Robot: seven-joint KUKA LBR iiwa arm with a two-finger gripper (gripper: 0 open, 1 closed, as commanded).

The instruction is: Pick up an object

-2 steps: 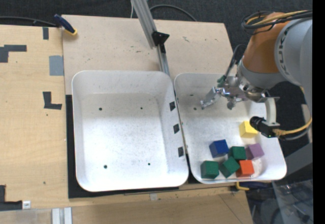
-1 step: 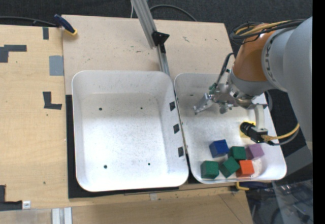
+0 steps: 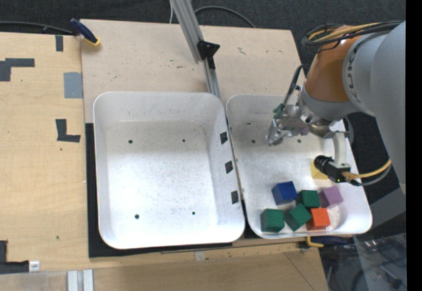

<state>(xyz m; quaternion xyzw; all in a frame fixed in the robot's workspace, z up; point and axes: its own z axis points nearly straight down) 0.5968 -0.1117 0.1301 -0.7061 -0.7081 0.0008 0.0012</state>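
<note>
White plastic, shallow and speckled: two bins sit side by side on the pale wooden worktop (image 3: 151,52), and the right-hand bin (image 3: 254,118) serves as the landmark for this entry. All the pickable items are in its near end, bunched toward the front wall, probably because loose blocks collect where the tray is lowest or where drops have landed them. Contents, counted from that bin's front wall: a dark green cube (image 3: 272,220) at the front left, a second green cube (image 3: 298,216) touching it on the right, an orange cube (image 3: 320,218) next along, a lilac cube (image 3: 331,196) just behind the orange one, a third green block (image 3: 309,198) between, and a blue cube (image 3: 285,191) at the back of the cluster. A small yellow piece (image 3: 320,173) lies near the bin's right wall, partly hidden by a black cable fitting. The left-hand bin (image 3: 158,164) shows only its speckled floor. The grey arm's gripper (image 3: 277,136) hangs over the far half of the right-hand bin, well apart from the cluster; whether its jaws are wide or narrow I cannot tell, and nothing is visible between them. Judgement: the pick is not yet made; the blue cube, standing slightly free, looks the easiest target.
</note>
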